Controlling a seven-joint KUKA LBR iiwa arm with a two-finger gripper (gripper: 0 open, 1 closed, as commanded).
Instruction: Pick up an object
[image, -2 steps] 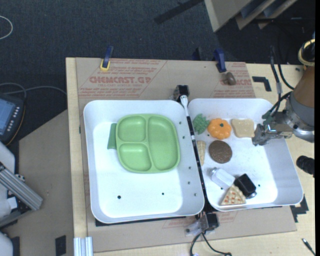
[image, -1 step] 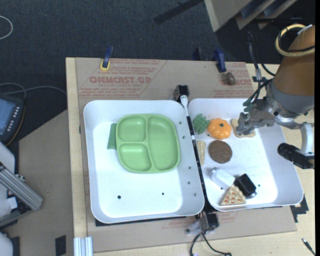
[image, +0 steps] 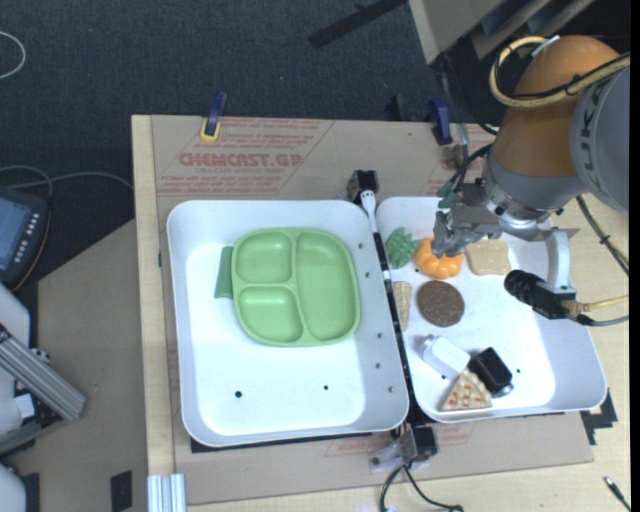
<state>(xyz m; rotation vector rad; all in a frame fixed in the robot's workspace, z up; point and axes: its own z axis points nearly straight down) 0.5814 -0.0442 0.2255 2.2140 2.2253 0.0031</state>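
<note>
Your right bin is crowded along its left wall, with bare floor toward its right rim; the left bin carries a green tray. Your gripper sits directly over the orange, touching or nearly so; you cannot tell how its grip stands

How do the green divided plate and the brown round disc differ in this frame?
The green divided plate lies in the left bin; the brown round disc lies in the right bin. The plate is far larger than the disc. The plate is a rounded rectangle with three compartments; the disc is a plain circle. The plate has that bin to itself; the disc sits among several items. Both lie flat.
</note>
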